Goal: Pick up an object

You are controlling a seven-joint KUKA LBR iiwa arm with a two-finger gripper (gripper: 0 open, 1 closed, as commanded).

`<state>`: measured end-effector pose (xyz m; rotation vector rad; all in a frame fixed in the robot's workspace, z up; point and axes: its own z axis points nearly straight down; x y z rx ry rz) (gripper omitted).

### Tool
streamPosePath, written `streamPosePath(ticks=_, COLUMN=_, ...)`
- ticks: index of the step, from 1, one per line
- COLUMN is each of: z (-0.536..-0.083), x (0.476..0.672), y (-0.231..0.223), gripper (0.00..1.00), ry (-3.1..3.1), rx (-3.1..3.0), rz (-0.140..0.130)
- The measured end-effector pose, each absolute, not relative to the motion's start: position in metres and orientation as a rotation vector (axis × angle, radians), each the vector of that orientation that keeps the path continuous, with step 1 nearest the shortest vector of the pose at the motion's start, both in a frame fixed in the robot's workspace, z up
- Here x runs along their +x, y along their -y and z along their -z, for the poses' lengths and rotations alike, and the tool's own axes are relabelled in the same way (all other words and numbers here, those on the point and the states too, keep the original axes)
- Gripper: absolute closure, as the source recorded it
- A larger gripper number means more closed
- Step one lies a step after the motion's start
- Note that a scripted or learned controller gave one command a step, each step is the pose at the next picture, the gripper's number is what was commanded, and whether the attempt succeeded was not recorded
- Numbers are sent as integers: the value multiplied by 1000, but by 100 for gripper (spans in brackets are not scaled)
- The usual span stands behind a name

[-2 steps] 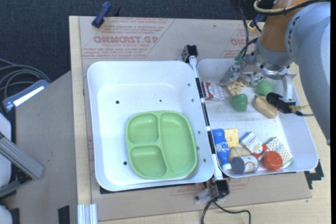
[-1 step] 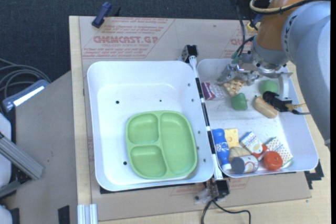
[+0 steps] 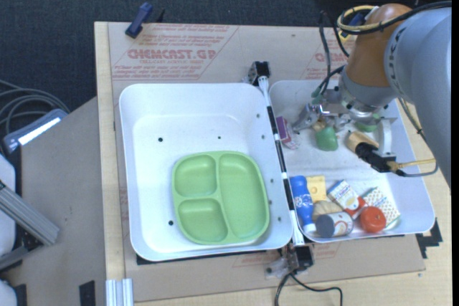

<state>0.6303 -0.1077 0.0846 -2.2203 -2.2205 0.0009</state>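
My gripper (image 3: 328, 120) hangs low over the back part of the right bin (image 3: 416, 175), under the orange band of the arm (image 3: 373, 54). A small green object (image 3: 326, 139) lies directly beneath it, touching or very close to it. A tan object (image 3: 356, 142) rests just to the right of the green one. A small purple item (image 3: 282, 130) lies against the bin's left wall. At the bin's front sit a blue bottle (image 3: 300, 200), a yellow packet (image 3: 317, 188), a red object (image 3: 373, 220) and a grey-black piece (image 3: 326, 226).
The left bin (image 3: 143, 118) holds a light green divided plate (image 3: 219, 197). A black clamp (image 3: 259, 70) sits at the back where the bins meet. Cables hang from the arm along the right bin's edge (image 3: 409, 168). A blue item (image 3: 138, 19) lies at the board's far corner.
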Motion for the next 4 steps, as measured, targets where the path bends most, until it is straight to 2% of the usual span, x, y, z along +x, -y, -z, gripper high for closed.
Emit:
streamPosePath(ticks=3, z=-85, x=622, y=111, gripper=0, ry=2220, rx=-2220, rz=-2)
streamPosePath(ticks=4, z=-85, x=612, y=118, gripper=0, ry=2219, rx=-2221, rz=-2)
